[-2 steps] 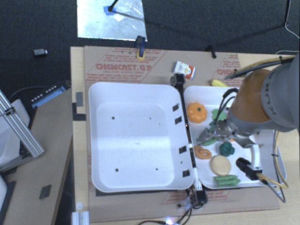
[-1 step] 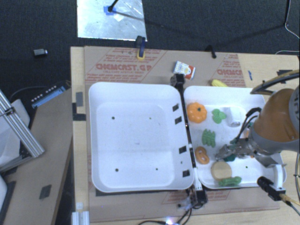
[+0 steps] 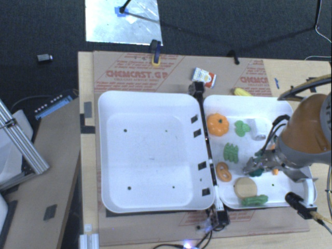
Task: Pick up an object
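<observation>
Objects for picking all lie in the right bin (image 3: 298, 108): an orange pumpkin-shaped toy (image 3: 218, 124) near the divider, a green leafy piece (image 3: 241, 128) beside it, a pale grey block (image 3: 258, 128) just right of that, a darker green ridged piece (image 3: 231, 153) lower down, an orange ring-like piece (image 3: 224, 171) against the left wall, a round tan disc (image 3: 245, 187) and a long green piece (image 3: 253, 200) touching the disc's lower edge near the front wall.

The gripper (image 3: 258, 165) sits low over the middle of this bin, just right of the ridged green piece and just above the tan disc; whether it is spread or closed cannot be told from here, nor can anything be seen between its tips. The arm (image 3: 307, 134), with its orange band, covers the bin's right half.

The left bin (image 3: 111, 105) offers wide bare floor. The toys crowd the right bin's left half, close to the divider and front wall. On the counter (image 3: 249, 77) behind the bins rest a yellow piece (image 3: 241, 92) and a small white and orange packet (image 3: 203, 77).
</observation>
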Controlling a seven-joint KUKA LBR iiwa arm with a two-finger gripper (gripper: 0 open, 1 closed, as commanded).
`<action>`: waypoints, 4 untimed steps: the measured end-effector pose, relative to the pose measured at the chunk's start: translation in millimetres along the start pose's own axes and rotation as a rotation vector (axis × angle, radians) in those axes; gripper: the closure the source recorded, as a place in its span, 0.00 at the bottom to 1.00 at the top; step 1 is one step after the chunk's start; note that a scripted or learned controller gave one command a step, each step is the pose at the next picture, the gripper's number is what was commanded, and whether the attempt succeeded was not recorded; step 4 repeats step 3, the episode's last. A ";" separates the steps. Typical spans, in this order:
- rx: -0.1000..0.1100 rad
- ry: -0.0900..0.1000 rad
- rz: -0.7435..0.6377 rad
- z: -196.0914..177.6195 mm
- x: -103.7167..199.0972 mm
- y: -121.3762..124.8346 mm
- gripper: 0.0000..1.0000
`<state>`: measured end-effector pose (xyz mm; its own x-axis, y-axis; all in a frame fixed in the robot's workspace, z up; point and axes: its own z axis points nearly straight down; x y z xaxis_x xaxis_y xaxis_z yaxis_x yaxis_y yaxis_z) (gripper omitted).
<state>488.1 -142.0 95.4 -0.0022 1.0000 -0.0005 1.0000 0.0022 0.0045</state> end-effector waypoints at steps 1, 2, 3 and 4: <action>-0.008 0.004 -0.014 -94.4 110.1 27.6 1.00; 0.003 0.003 -0.008 -89.0 177.8 22.9 1.00; -0.007 0.001 -0.006 -162.9 198.6 81.5 1.00; -0.007 0.001 -0.006 -162.9 198.6 81.5 1.00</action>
